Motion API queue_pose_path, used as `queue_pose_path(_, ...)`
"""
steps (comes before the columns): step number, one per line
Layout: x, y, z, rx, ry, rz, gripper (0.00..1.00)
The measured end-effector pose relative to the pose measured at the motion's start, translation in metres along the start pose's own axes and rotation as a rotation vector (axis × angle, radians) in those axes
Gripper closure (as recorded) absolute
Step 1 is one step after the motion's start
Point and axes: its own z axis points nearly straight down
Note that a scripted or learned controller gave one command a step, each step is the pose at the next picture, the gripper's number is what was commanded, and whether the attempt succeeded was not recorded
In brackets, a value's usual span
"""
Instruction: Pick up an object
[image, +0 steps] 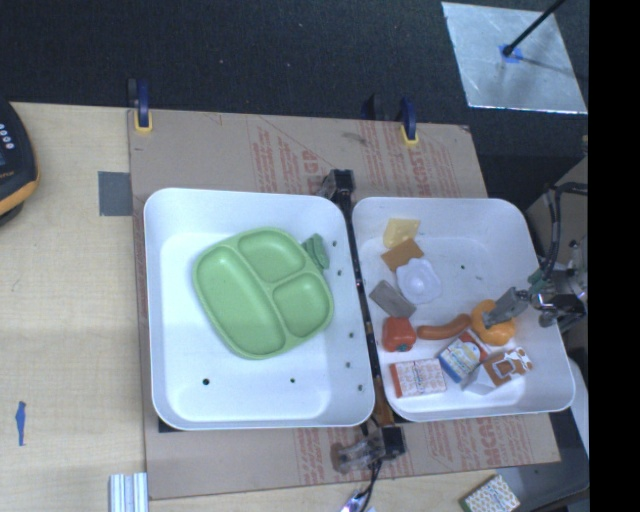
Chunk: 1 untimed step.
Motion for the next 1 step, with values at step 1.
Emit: queue_pose_path(1, -0.0108, 0.0471, 0.1059, 0.005, 0.001, -0.006, 0.0)
